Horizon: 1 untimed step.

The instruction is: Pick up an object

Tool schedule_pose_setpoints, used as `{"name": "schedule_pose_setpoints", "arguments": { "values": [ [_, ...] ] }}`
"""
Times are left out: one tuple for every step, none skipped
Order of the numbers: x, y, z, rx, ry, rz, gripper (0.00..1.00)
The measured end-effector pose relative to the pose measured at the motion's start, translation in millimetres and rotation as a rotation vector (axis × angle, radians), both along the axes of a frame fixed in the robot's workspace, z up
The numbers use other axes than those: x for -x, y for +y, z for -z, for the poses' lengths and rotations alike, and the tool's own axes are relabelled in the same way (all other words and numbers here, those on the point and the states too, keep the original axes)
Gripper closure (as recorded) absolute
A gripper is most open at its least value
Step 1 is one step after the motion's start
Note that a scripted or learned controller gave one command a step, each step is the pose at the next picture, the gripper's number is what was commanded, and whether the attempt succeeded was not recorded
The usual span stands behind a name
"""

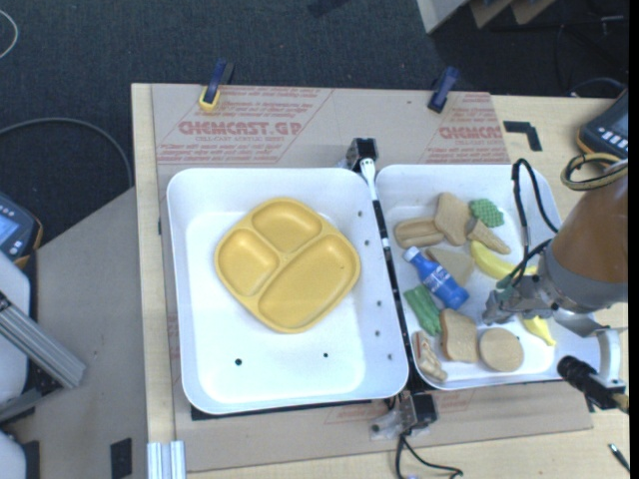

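The right bin point(399, 183) holds a pile of toy food: a blue bottle point(437, 278), a green vegetable point(423, 308), a banana point(495, 260), a green leafy piece point(487, 211), tan bread-like pieces point(451, 220), a round cookie point(500, 349) and a sandwich slice point(460, 336). My gripper point(508, 304) reaches in from the right and hangs low over the right side of that bin, just above the round cookie and beside the banana. The wrist hides the fingertips.
The left bin point(190, 297) holds a yellow divided plate point(288, 264). A cable point(522, 203) loops over the right bin's far corner. Clamps point(213, 84) sit on the bench's back edge, and a black bracket point(363, 153) stands between the bins.
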<state>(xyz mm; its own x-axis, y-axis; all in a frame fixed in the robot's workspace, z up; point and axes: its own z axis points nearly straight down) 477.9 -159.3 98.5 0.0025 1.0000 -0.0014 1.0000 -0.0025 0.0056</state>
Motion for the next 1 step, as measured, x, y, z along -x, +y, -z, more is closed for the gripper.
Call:
{"name": "schedule_pose_setpoints", "arguments": {
  "values": [
    [5.1,-8.4,-49.3,0.002,0.0,-0.001,1.0]
  ]
}}
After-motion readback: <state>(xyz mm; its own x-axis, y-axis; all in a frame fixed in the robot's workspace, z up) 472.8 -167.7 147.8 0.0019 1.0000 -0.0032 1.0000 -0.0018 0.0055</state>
